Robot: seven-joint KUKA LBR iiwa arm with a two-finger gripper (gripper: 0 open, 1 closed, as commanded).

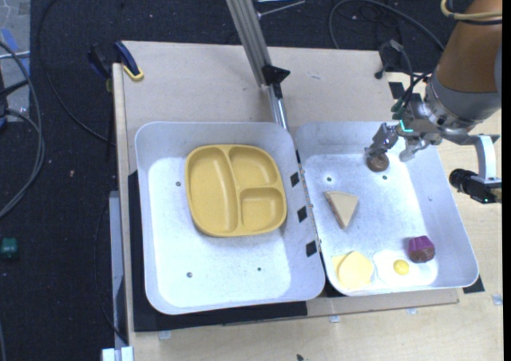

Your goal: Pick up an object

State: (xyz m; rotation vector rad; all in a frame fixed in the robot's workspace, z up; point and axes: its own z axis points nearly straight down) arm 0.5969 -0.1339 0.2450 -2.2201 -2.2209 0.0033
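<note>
In the right bin (447, 216) lie a tan cheese wedge (343, 208), a yellow round piece (355, 269), a white fried egg with a yellow yolk (397, 267) and a small purple object (421, 249). My gripper (394, 149) hangs over the far part of this bin, up and to the right of the wedge. It is open, its fingers (377, 158) are spread, and nothing is between them. The arm's orange band and grey wrist reach in from the upper right.
The left bin (160, 216) holds a yellow divided plate (236, 190). A slanted metal pole (249, 20) comes down to the far edge between the bins. Cables lie on the dark floor around the bench.
</note>
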